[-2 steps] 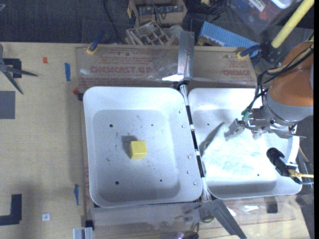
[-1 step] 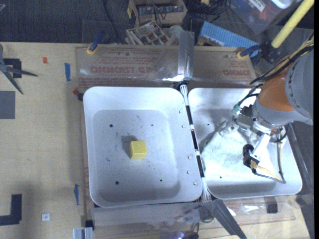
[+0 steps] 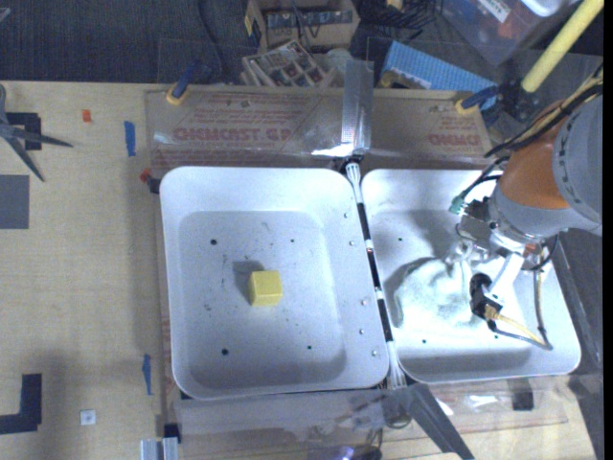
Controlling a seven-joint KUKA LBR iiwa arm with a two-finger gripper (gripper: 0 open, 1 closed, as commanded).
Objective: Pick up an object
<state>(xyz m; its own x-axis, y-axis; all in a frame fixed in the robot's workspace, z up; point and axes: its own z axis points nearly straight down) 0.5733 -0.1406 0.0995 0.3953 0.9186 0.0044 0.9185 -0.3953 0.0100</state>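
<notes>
A small yellow cube lies near the middle of the left bin, on its own. My gripper hangs low over the floor of the right bin, right of its centre, far from the cube. The grey arm with its orange band reaches in from the right above it. A pale, blurred patch lies on the bin floor just under the gripper; I cannot make out whether it is an object.
A raised rim divides the two bins. Behind them stands a cardboard wall. The wooden bench stretches to the left, with bits of blue tape on it.
</notes>
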